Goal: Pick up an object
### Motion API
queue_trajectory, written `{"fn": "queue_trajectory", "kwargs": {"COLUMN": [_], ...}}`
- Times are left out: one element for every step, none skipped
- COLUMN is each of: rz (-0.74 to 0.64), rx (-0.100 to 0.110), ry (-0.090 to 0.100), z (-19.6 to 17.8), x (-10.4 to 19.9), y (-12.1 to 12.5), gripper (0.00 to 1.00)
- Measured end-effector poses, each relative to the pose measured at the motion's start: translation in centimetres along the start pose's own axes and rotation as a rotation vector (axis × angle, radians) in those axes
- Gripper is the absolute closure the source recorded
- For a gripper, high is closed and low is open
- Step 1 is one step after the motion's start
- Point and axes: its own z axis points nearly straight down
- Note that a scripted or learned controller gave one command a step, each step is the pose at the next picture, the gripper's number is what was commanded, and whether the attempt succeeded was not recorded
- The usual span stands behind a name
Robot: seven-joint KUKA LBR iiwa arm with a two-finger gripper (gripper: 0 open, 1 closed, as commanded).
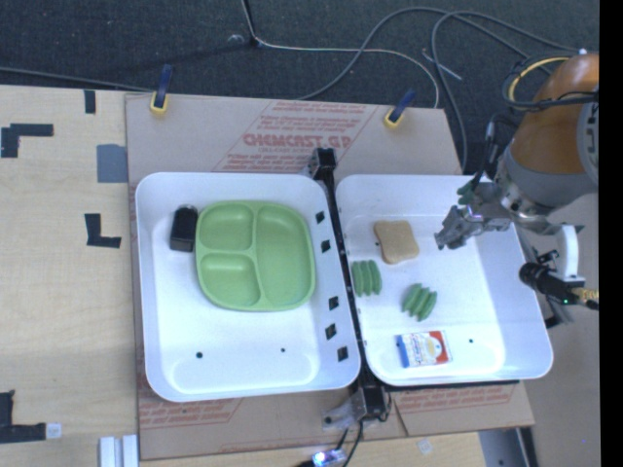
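Gripper [454,232], finger state indeterminate, hangs just right of the tan bread slice [396,241] (nearest candidate, lying flat in the right bin [506,290]); a low, flat target risks fingers skidding off.

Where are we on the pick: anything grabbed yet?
Nothing looks picked yet. The gripper hovers over the right bin, just right of the tan bread slice, with nothing visible between its fingers. Both green pea pods and the small packet lie in the bin. Descent, grasp and lift remain.
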Motion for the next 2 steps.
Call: {"fn": "queue_trajectory", "kwargs": {"rz": [-0.002, -0.002], "rx": [0.000, 0.000], "ry": [0.001, 0.000], "z": [-1.0, -2.0], "x": [5.8, 11.2], "y": [1.5, 2.8], "gripper": [1.00, 1.00]}}
